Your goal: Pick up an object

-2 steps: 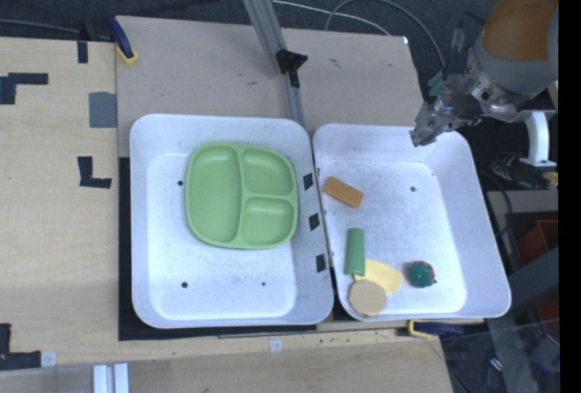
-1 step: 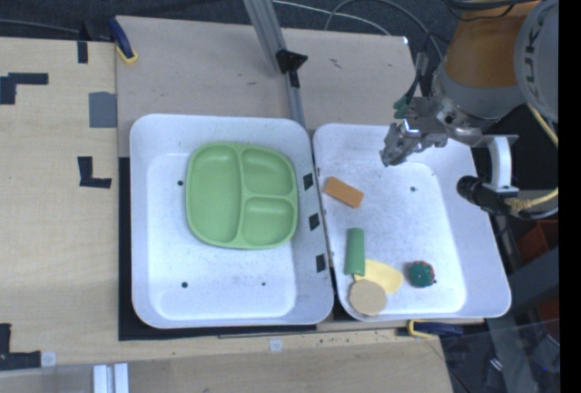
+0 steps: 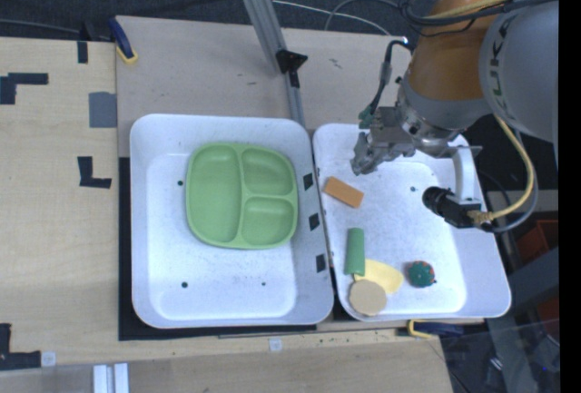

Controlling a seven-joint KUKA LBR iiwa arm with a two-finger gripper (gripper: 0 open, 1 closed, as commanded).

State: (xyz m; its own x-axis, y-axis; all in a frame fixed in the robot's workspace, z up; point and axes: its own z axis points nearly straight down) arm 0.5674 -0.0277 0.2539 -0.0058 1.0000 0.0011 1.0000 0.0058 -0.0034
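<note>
In the right bin (image 3: 472,291) lie an orange block (image 3: 343,191), a green cylinder (image 3: 354,250), a yellow piece (image 3: 385,274), a tan round disc (image 3: 368,296) and a small green and red ball (image 3: 419,273). My gripper (image 3: 363,159) hangs over the upper left part of that bin, just above and to the right of the orange block. Nothing shows between its fingers.
The left bin (image 3: 154,201) holds a green divided plate (image 3: 242,195). A slanted metal pole (image 3: 263,10) rises behind the bins. A black fitting (image 3: 449,205) on the arm juts over the right bin's right side.
</note>
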